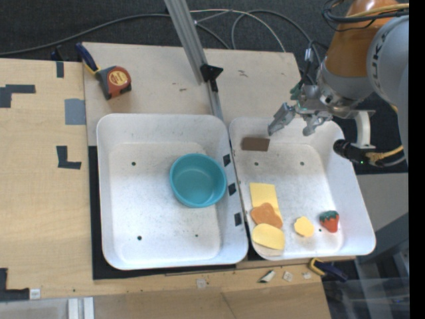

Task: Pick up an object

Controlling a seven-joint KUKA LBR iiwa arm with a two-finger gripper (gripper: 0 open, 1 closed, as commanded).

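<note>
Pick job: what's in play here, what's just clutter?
In play: claw, open above right bin; brown block, yellow slice, orange piece, strawberry, teal bowl in left bin.
Clutter: tape measure, cables.

Arm [372, 45] reaches in from right, orange band up top, wrist angled down-left. Gripper [295, 123] fingers spread apart, nothing between them.

From my remote station I can read no text: the round label on the tape measure [117, 80] on the bench [40, 178] is too blurred.
</note>
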